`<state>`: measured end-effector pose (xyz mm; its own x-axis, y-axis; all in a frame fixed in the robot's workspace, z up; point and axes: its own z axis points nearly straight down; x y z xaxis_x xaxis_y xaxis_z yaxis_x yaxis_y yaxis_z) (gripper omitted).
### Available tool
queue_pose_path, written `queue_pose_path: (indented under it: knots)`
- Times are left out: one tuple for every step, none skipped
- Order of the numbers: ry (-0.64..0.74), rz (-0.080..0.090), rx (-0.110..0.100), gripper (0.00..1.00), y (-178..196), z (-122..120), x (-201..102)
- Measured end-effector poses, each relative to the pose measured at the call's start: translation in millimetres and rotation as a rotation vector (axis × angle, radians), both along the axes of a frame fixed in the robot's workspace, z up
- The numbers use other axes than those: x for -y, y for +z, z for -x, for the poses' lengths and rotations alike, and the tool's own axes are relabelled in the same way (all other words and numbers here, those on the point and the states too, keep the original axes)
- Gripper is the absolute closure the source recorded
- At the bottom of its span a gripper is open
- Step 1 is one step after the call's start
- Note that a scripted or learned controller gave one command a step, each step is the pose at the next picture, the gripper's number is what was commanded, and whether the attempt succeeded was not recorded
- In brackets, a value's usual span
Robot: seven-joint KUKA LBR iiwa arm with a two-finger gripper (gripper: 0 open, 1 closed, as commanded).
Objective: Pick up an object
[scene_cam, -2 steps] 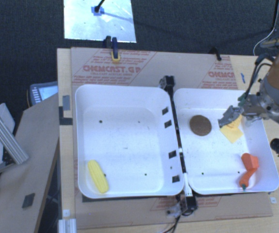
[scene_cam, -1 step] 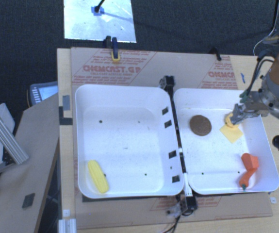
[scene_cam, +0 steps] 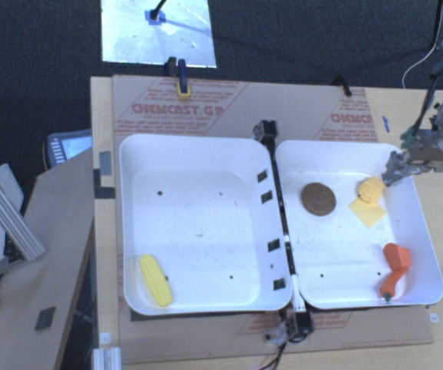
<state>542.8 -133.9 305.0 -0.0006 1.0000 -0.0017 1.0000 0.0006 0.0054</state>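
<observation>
my gripper [scene_cam: 394, 169] sits over the far right edge of the right bin [scene_cam: 414, 230], reaching in from the right side of the camera view. just beside its tip, a little inward and toward the near side, lies a small yellow bumpy object [scene_cam: 370, 190] like a short piece of corn. whether the tip touches it i cannot tell. that piece rests against the far corner of a flat pale yellow slice [scene_cam: 369, 211], which lies on the bin floor.

to the left of those two, near the divider between the bins, a round brown disc [scene_cam: 318, 199] lies flat, well apart from my gripper. in the near right corner of the same bin an orange carrot-like piece [scene_cam: 394, 268] lies along the wall, its thin end pointing toward the near rim.

in the left bin [scene_cam: 198, 160] a yellow corn cob [scene_cam: 156, 280] lies at the near left corner, far from my reach as i stand now.

how far my fingers are apart i cannot tell; the tip is small and grey against the white rim. i see nothing lifted or held between them, and every object lies on a bin floor.
</observation>
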Motion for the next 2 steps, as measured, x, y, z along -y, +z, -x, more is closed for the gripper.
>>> queue_pose_path:
  knots:
    - [-0.003,0.001,-0.001,1.0,11,6,45]
    - [-0.001,0.001,-0.001,1.0,30,18,74]
